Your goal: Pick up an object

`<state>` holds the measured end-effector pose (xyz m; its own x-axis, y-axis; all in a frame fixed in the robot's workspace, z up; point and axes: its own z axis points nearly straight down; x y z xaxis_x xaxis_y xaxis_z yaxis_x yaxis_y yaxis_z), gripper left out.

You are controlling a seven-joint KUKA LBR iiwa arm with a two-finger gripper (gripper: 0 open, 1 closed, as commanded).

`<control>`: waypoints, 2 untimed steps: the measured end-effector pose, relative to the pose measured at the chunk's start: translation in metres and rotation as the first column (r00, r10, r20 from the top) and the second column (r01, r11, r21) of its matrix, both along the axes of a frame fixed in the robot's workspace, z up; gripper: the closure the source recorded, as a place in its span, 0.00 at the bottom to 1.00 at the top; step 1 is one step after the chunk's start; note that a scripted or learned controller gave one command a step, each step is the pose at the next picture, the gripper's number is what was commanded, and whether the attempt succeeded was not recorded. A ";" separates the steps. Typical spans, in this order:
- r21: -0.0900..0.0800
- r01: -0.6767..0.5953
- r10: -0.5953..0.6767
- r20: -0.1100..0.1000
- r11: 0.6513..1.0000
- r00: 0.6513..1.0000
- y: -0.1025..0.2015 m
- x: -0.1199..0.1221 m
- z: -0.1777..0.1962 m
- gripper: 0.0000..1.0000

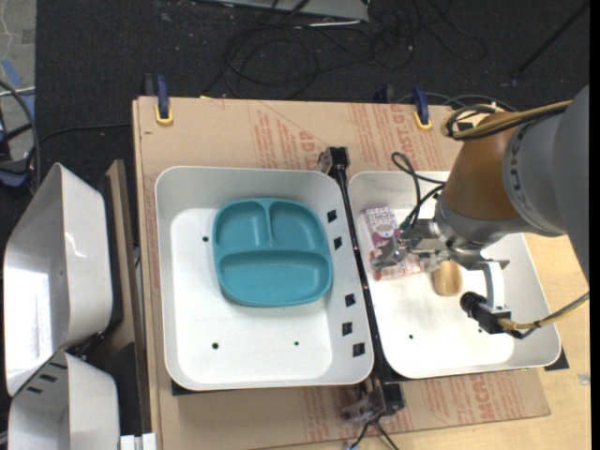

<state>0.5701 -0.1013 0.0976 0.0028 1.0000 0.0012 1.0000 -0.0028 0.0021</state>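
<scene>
A brown bench [281, 134] carries two shallow white bins side by side. In the left bin [187, 279] lies a teal tray [272, 254] with three compartments, two small ones on the far side and one long one on the near side; it sits a little toward the far side of the bin and it is flat on the floor. The right bin [450, 345] holds the smaller things. A small packet [382, 223] with white and pink print lies near the wall between the two bins, in the far left part of this bin. Just beside it, toward the near side, there is another pinkish wrapped thing, but it is partly hidden and I cannot tell what it is. A tan block [447, 278], like a short wooden piece, stands near the middle of the right bin, just below the wrist of the arm. The arm [525, 176] comes in from the right, grey with an orange band, and bends down over the right bin. The gripper [405, 244] is low over the packet area, close to the pinkish things, with cables around it. It cannot be told if the claw is wide, narrow or holding something, because the wrist covers it. Two clamps [164, 111] hold the bench board at its far edge.
</scene>
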 end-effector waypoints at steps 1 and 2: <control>-0.003 0.002 -0.002 0.006 1.000 1.000 -0.001 0.002 0.014 1.00; -0.002 -0.005 0.005 0.002 1.000 1.000 -0.001 0.008 0.057 1.00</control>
